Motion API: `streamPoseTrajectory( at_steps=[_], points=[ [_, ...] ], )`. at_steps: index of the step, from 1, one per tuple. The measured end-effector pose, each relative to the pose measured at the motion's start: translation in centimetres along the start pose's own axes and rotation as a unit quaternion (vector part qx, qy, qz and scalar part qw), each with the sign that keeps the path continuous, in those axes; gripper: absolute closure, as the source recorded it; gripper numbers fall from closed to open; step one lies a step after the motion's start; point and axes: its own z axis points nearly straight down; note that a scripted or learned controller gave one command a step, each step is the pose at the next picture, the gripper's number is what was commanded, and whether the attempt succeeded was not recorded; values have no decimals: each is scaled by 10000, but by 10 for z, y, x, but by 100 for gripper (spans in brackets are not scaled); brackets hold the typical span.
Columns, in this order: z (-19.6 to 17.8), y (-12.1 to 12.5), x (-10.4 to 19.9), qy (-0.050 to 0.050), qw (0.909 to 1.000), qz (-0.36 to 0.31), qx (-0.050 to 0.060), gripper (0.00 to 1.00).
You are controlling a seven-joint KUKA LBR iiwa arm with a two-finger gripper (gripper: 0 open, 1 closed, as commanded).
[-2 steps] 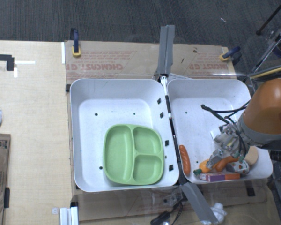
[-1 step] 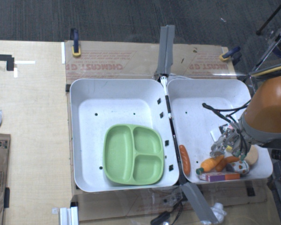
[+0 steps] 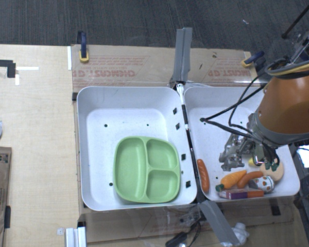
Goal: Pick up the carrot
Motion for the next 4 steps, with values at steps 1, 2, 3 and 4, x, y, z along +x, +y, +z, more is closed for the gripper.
streamPoseTrajectory(
  at_steps=[1,2,3,4],
  points=[
    [-162,-45,-21,-7,9628,-2704,-5,100],
    [-162,-45,-21,-5,9628,-2703,-6,0],
    [-43,-30,-14,9,8909,-4542,-17,0],
    [83,-70,-20,-2,9168,-3995,-7,0]
  ],
)
